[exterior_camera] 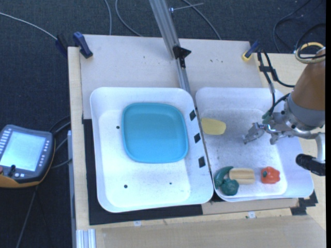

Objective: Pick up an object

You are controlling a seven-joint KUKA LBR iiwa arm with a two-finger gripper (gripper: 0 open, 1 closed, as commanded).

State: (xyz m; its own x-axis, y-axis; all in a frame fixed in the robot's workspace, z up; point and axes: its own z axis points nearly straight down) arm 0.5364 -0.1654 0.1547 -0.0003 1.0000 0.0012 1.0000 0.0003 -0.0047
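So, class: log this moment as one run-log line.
gripper: over right bin, holding nothing | yellow piece, green, tan, red: untouched | blue plate: left bin

- A robotics lab or test cell, not a home or shop.
- A plain wooden bench [129,61] stands on dark carpet [31,76], with loose cables [103,4] trailing across the floor beyond the bench's far edge.
- Blue clamps [83,44] grip the bench's far corners.
- A metal pole [164,22] rises from the far edge.
- A handheld control pendant [23,154] with a lit screen lies off the bench's left edge.
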